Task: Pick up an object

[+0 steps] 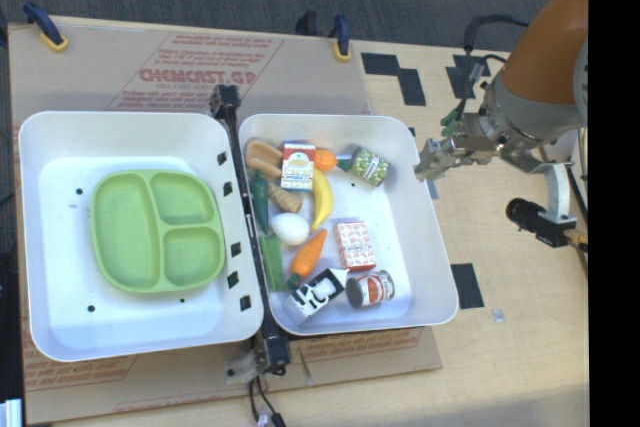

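The gripper [432,162] hangs just outside the right bin's [432,245] right rim; whether it is parted is unclear. The banana [323,198] lies inside that bin, near its middle.

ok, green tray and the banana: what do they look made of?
Green tray: likely molded plastic, matte, one uniform color with rounded compartment edges. Banana: probably plastic toy food, smooth, evenly yellow with no blemishes, though the view is too coarse to be sure.

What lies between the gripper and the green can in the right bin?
In the camera view, the right bin's white rim and a bare strip of bin floor separate the gripper from the green can. No other object sits there.
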{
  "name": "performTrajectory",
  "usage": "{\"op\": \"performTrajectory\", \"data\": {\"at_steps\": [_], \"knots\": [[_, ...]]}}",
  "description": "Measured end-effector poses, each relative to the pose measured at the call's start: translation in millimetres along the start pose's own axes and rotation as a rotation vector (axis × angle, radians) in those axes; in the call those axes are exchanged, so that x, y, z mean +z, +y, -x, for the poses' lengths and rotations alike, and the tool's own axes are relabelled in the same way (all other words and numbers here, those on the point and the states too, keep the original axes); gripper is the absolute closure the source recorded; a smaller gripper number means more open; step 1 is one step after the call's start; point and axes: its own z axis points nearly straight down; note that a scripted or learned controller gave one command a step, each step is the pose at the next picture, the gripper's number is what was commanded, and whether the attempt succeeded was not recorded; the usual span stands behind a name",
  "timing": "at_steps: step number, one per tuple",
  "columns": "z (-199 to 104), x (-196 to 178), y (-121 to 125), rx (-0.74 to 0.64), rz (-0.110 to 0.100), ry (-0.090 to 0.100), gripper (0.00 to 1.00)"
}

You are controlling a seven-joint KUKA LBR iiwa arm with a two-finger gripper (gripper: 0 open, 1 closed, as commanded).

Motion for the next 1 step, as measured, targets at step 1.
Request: {"op": "performTrajectory", "data": {"at_steps": [1], "knots": [[-0.6,67.3,-50.6,0.000,-0.001,0.001,1.00]]}}
